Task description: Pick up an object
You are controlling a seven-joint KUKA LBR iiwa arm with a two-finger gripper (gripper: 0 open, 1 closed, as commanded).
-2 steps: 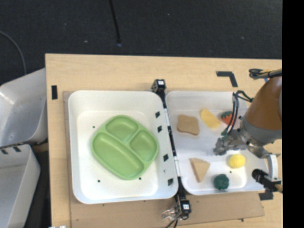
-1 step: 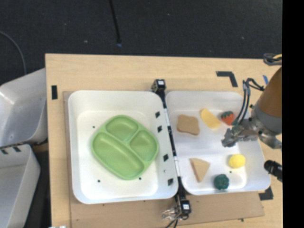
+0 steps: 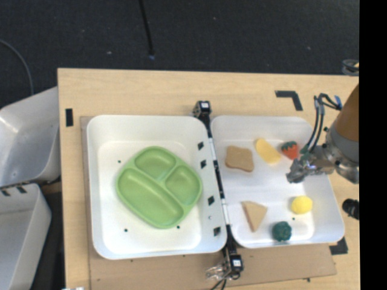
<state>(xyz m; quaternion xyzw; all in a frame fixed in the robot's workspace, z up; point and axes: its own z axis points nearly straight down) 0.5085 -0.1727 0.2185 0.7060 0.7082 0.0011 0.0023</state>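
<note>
Down at the near edge of the pale wooden bench [image 3: 72,95], a small shiny metal clip [image 3: 221,272] pokes out between the two bins. It is too blurry to tell what it really is.

Next comes the right white plastic bin [image 3: 323,222]. Nearest in it sits a dark green round toy [image 3: 281,231], close to the front wall. Just left of it lies a tan wedge-shaped piece [image 3: 255,214]. A little farther back rests a small yellow ball [image 3: 302,205].

Beside it, the left white plastic bin [image 3: 100,234] holds a light green plastic plate with three sections [image 3: 158,186], lying flat in the middle.

Above the yellow ball hangs the grey metal gripper [image 3: 296,173], over the right bin. It is small and fuzzy, so how wide the claw stands cannot be told. No toy shows between its tips. The grey arm [image 3: 341,156] behind it is cut off at the right side, and so is the orange band [image 3: 347,116].

Farther back lie a brown toast-shaped piece [image 3: 240,158], a yellow lumpy toy [image 3: 267,150] and a small red toy with a green top [image 3: 290,148], partly behind thin cables [image 3: 315,132].

At the far end of the divider sits a small black block [image 3: 202,108]. Black tape marks [image 3: 290,97] lie on the wood. No writing can be read anywhere.
</note>
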